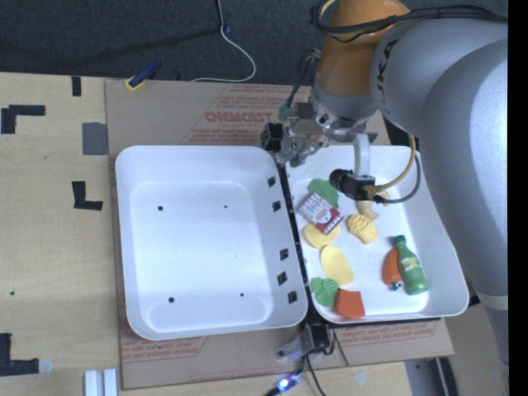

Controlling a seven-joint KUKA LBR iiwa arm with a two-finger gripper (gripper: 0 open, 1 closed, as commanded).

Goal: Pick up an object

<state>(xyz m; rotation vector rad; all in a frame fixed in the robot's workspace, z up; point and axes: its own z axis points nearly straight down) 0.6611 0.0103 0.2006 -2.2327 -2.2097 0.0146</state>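
Observation:
My gripper (294, 145) hangs over the far left corner of the right bin (445, 258), close to the wall between the two bins. Nothing shows in its grasp. Below it in the right bin lie a green leaf toy (323, 191), a red and white packet (320, 211), two yellow pieces (335, 264), a yellow lumpy piece (363, 228), an orange carrot (390, 268), a green bottle (411, 266), a small green toy (324, 289) and an orange-red block (350, 304).
The left bin (132, 221) stands beside the right one on a cardboard sheet (190, 114). The big grey arm (462, 97) covers the right bin's far right side. A black cable fitting (351, 183) dangles over the toys. A white wire (235, 44) lies behind the bins.

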